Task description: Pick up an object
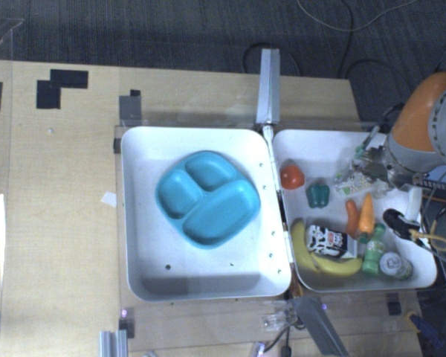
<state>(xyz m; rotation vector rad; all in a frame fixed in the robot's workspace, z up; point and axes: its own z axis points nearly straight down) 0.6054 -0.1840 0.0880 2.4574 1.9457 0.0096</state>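
Note:
My gripper point(363, 171) hangs over the right bin point(320, 141), near its far right part, under the grey wrist with the orange band. Just below it lie two orange carrots point(359, 216), side by side. A green pepper point(317, 194) and a red tomato point(291, 176) sit to its left. Along the near wall lies a yellow banana point(320, 259) with a black-and-white carton point(331, 242) resting against it. A green bottle point(372, 248) and a silver can point(392, 264) stand at the near right corner. Nothing shows between the gripper's tips.
The left bin point(141, 222) holds a blue divided plate point(208, 198) near its middle. A metal post point(267, 88) stands at the far end of the wall between the bins. The wooden bench point(52, 199) extends to the left.

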